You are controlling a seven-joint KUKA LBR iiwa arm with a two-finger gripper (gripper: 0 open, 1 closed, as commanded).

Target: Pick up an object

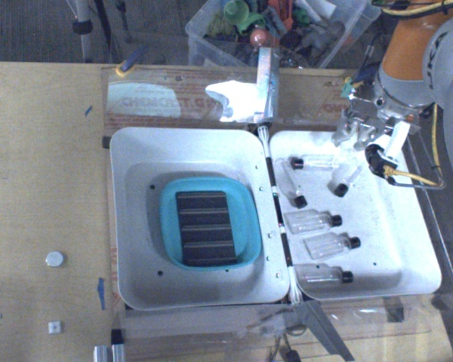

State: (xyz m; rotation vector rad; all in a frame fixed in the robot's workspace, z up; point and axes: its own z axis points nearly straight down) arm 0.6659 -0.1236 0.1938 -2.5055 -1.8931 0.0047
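Note:
Several clear plastic bottles with black caps lie in the right bin [408, 255]. One lies flat near the back [317, 161], one leans by the divider [288, 182], and one is tilted close under the gripper [348, 178]. Three more lie in a row toward the front [309, 220] [327, 246] [321, 275]. My gripper [357, 132] hangs over the back right corner of this bin, just above and behind the tilted bottle. Nothing is seen held in it.
The left bin [128, 202] holds a blue tray [170, 225] with a dark ribbed insert [204, 228]. A clear tub of toys [287, 13] stands behind the bench. A yellow cable [415, 176] trails from the wrist over the right bin's edge.

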